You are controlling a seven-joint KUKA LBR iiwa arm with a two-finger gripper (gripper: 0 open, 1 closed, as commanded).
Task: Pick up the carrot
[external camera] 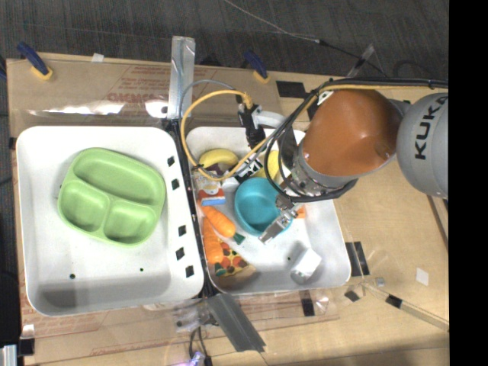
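Note:
The carrot is a short orange piece lying near the left wall of the right bin, just left of a teal cup. The arm's orange band hangs over the bin's upper right part. Below it, the gripper pokes out at the cup's lower right rim, a short way right of the carrot. Nothing can be seen held in it. The wrist hides most of the gripper.
A green divided plate lies in the left bin. The right bin also holds a yellow item, a small white block and colourful bits below the carrot. Cables loop over its top edge.

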